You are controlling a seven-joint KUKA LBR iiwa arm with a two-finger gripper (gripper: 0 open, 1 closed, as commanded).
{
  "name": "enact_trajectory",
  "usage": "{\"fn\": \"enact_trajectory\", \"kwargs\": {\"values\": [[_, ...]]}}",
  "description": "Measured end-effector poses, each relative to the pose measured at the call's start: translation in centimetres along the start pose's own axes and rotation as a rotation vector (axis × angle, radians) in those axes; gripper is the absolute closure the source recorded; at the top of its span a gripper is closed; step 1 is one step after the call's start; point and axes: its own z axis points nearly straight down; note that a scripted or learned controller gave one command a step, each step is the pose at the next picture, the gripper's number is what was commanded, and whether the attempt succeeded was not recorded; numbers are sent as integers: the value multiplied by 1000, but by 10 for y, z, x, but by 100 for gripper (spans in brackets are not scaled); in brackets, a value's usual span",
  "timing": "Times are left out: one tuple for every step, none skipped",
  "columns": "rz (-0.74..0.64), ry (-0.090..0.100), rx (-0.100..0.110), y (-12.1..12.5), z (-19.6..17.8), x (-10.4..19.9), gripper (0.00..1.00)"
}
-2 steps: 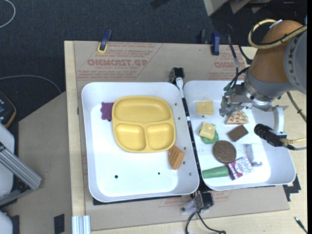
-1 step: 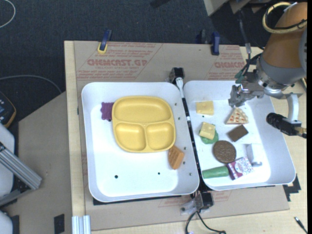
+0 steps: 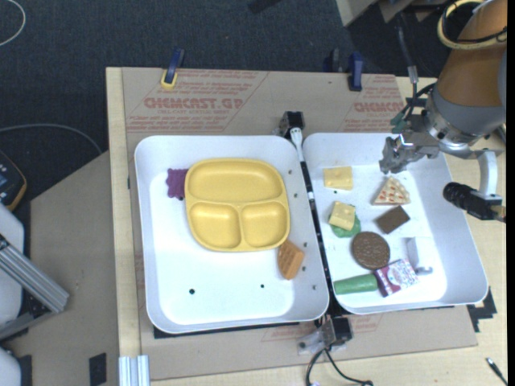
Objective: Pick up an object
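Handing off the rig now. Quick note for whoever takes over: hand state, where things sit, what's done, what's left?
Hand: hovering over the back of the right bin, just above the pizza slice toy; nothing visibly between its fingers.
Right bin: two yellow cheese blocks, brown square, round brown cookie, green piece, red-and-white wrapper.
Left bin: yellow divided tray, purple item at its left edge, orange-brown piece at its lower right.
Done: nothing picked yet.
Left: descend, grasp, lift; the pizza slice looks the likeliest target.
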Motion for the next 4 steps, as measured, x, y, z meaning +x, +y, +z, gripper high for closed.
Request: {"fn": "enact_trajectory", "kwargs": {"values": [[2, 3, 9, -45, 2, 16, 100], [-1, 3, 9, -84, 9, 55, 100], [0, 3, 7, -84, 8, 58, 100], [1, 1, 1, -91, -9, 55, 100]]}}
